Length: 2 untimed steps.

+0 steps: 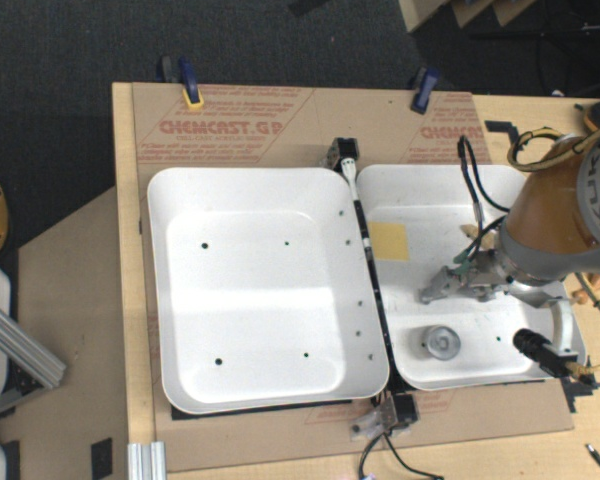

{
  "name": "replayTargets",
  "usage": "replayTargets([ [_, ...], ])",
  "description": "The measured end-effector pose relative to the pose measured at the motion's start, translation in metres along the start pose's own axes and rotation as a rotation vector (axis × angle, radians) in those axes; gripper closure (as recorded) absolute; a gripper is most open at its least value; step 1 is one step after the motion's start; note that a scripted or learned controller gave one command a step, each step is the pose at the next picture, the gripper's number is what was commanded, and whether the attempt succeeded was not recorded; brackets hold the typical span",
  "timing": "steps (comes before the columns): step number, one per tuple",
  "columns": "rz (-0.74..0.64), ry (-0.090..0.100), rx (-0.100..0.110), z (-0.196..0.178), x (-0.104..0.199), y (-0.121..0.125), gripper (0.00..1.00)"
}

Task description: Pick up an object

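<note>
In the right bin a flat yellow square lies near the left wall. A small grey round disc rests toward the bin's front. My gripper hangs low over the middle of this bin, between the two. It is a little right of and below the yellow square, and just above the disc in the picture. Nothing shows between its tips. A small tan thing peeks out beside the arm, mostly hidden.
The left bin sits beside the right one, with a black divider strip between them. The arm's orange band covers the right bin's right side. Blue clamps hold the board's far edge.
</note>
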<state>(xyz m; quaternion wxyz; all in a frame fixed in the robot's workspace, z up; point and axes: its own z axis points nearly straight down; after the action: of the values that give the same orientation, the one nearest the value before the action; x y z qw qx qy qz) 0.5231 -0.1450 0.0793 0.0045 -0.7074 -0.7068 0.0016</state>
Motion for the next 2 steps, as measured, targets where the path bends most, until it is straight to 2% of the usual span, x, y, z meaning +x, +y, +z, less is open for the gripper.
replayTargets([
  [1, -0.007, -0.003, -0.015, -0.006, 0.041, 0.072, 0.0],
  [2, -0.012, -0.002, -0.025, -0.114, 0.126, 0.121, 0.0],
])
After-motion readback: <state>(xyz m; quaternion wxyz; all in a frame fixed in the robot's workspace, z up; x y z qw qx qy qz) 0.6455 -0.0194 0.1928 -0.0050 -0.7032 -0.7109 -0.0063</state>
